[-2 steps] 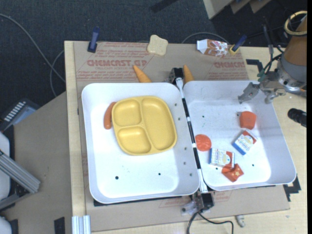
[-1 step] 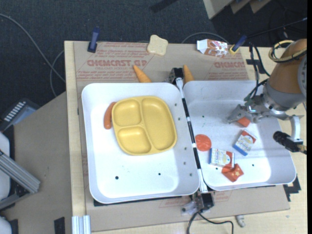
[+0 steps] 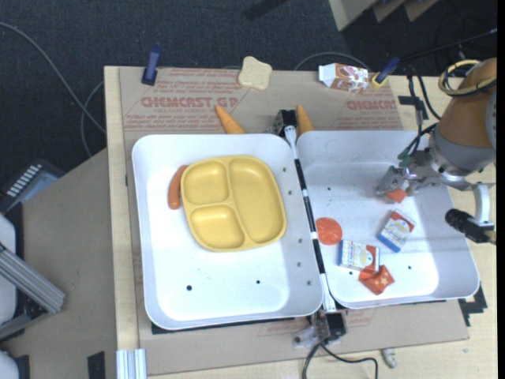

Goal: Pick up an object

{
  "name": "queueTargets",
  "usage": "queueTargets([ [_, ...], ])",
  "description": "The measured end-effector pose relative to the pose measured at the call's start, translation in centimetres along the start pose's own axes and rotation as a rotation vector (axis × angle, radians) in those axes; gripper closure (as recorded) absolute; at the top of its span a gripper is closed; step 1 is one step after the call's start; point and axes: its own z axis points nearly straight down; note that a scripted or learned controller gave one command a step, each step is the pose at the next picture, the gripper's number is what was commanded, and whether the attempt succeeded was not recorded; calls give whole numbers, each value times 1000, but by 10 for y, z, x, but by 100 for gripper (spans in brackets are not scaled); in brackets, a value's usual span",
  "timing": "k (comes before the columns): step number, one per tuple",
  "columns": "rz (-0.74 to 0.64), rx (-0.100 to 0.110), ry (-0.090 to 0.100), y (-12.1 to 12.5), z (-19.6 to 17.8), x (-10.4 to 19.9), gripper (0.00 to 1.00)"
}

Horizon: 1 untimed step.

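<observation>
Gripper (image 3: pixel 394 185) sits low in the right bin (image 3: pixel 347 152), at about 2 o'clock of that bin's floor, the arm (image 3: pixel 465 129) entering from 3 o'clock. Cannot tell at this slant how the tool is set or whether it has anything. A small orange-red piece (image 3: pixel 397 197) lies directly under the tip, touching or nearly so; contact not resolvable.

Nearest loose candidates, outward from the tool:
- blue-and-white packet (image 3: pixel 396 231), at 6 o'clock of the gripper, near; long axis runs roughly 1 to 7 o'clock.
- small white carton (image 3: pixel 358 254), at 7 o'clock, further off.
- red crumpled item (image 3: pixel 378 279), just beside the carton at its 5 o'clock.
- red disc (image 3: pixel 328 230), at 8 o'clock, by the divider between the bins.

Left bin (image 3: pixel 158 275) holds a yellow divided tray (image 3: pixel 233 202) with an orange-red sausage-shaped item (image 3: pixel 174 188) touching its 9 o'clock edge; well apart from the tool.

Judgement: the orange-red piece below the tip is the likely target; the move is essentially straight down, no sideways reach needed.
</observation>
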Motion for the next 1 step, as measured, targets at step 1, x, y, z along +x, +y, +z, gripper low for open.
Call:
queueTargets([
  [1, -3, -1, 3, 60, 9, 107, 100],
])
